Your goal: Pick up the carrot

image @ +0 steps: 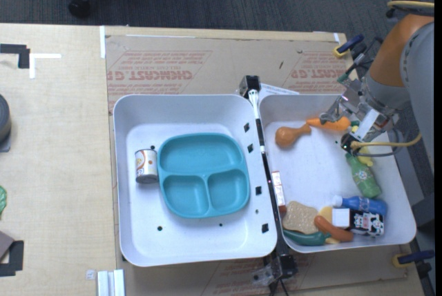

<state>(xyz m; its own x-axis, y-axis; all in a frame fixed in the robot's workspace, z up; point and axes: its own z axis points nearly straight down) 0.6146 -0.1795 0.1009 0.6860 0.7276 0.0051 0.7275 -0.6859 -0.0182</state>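
Observation:
The carrot (pixel 329 124) is a small orange piece lying near the back of the right bin (pixel 397 181), pointing left. Its right end runs under my gripper (pixel 350 129), which hangs over the bin's back right area at the end of the grey arm. The gripper's body hides where the carrot ends, and I cannot make out whether the two are in contact.
An orange-brown drumstick (pixel 290 134) lies left of the carrot. A green bottle (pixel 364 176), a blue bottle (pixel 360 205), a milk carton (pixel 366 222), bread (pixel 300 216) and a sausage (pixel 331 228) crowd the bin's front right. The left bin holds a teal divided plate (pixel 204 174) and a can (pixel 146 165).

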